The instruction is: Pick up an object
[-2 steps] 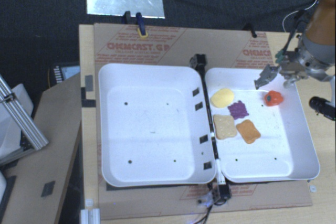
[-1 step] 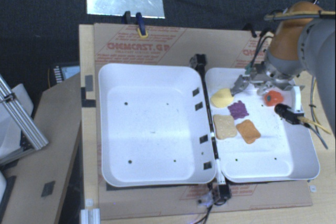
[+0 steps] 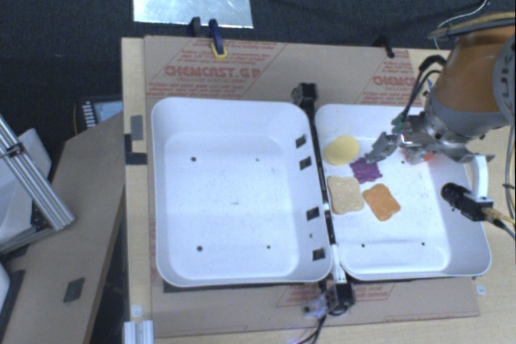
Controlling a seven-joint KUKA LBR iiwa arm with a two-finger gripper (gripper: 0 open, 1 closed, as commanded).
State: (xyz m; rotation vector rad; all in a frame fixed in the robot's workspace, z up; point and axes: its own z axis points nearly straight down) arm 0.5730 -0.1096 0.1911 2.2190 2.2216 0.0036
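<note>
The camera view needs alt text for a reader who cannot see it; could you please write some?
A grey and orange robot arm reaches from the right, its end effector low over the right bin above a purple piece. Close by lie a yellow disc, a beige slice and an orange slice; the left bin sits alongside.

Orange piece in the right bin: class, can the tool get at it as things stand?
Probably yes. The orange piece lies flat with nothing on top, just apart from the tan piece. The tool hangs nearby above the purple piece.
</note>
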